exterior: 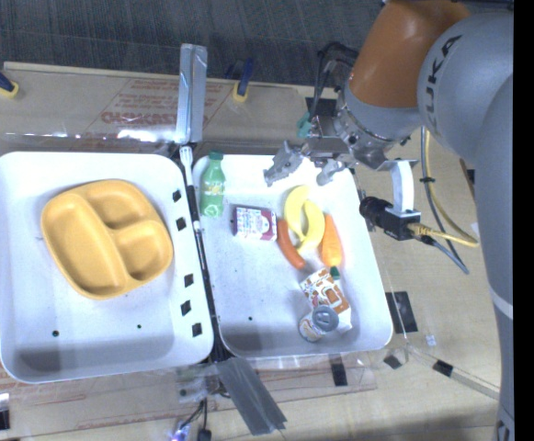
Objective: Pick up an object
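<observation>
Yellow banana (304,217) below spread-fingered gripper (305,166) (right bin (248,310))

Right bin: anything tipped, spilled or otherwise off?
No spill visible. The green bottle lies on its side by the left wall, and the orange-patterned container is toppled near the front. The banana, carrot and sausage are bunched together, touching.

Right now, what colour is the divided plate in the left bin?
Yellow: the divided plate shows best in the camera view.

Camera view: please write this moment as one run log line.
gripper: open, above banana | holding: nothing | right bin: bottle, carrot
</observation>
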### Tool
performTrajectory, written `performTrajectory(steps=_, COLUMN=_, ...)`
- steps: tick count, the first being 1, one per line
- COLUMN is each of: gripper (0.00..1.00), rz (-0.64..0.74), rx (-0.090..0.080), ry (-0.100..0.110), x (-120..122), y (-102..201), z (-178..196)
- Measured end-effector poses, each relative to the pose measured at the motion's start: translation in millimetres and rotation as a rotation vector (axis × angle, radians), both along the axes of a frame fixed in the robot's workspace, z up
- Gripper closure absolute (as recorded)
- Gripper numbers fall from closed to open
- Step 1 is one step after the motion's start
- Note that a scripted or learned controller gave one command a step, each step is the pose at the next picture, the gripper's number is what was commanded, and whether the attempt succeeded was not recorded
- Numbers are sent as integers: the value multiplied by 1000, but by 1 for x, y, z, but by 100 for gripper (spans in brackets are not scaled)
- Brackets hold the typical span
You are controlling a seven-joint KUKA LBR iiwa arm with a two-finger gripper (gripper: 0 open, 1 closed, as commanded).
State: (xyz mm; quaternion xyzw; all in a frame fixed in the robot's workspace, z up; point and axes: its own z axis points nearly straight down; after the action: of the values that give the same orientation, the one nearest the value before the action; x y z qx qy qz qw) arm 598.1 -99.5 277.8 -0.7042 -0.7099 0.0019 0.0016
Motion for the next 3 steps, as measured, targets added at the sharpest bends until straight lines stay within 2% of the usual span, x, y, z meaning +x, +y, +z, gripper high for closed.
performTrajectory(steps=1, gripper=0, rz=-75, rx=0, ry=1, x=-12, y=-44, z=-100)
performTrajectory(steps=2, gripper=0, rz=-255, rx=3, ry=-9, x=-14, y=-61, z=-181)
performTrajectory(steps=3, gripper=100, rz=-250, rx=4, ry=-9, x=-13, y=-60, z=-170)
